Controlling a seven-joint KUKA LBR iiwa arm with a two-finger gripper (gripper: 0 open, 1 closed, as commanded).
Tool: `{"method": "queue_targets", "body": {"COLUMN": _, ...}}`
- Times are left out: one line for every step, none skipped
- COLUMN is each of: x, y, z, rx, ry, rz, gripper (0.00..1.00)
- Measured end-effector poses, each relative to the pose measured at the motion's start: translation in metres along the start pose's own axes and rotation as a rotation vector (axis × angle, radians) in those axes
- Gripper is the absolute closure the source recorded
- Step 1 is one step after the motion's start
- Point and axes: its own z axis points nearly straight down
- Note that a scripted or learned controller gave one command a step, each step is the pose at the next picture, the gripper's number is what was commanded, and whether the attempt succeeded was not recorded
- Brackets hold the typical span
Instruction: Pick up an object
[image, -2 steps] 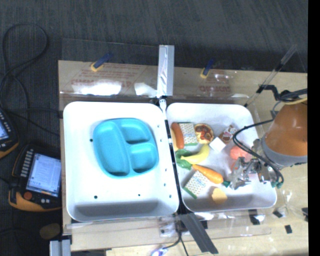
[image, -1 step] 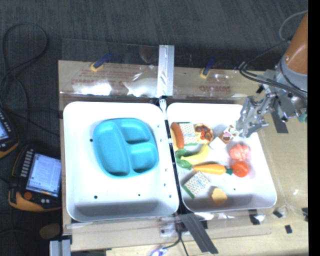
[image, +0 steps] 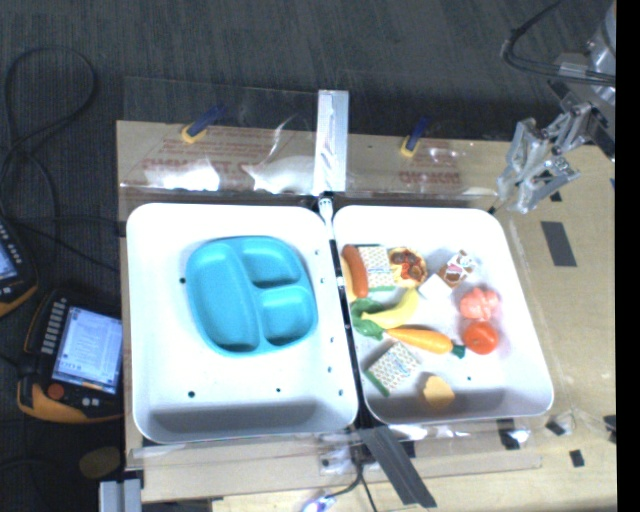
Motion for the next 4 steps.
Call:
{"method": "queue_targets", "body": {"x": 0.017, "y": -0.006, "z": 0.002, "rx": 0.001, "ry": 0.002, "rz": 0.277, "gripper": 1.00}}
{"method": "queue_targets", "body": {"x": 0.017, "y": -0.078, "z": -0.007, "rx": 0.001, "ry": 0.002, "rz": -0.118, "gripper": 1.00}}
{"method": "queue_targets", "body": {"x": -0.040, "y": -0.118, "z": -0.006, "rx": 0.000, "ry": 0.001, "rz": -0.395, "gripper": 1.00}}
{"method": "queue_targets", "body": {"x": -0.043, "y": -0.158, "z": -0.006, "rx": -0.001, "ry": 0.000, "rz": -0.629, "gripper": 1.00}}
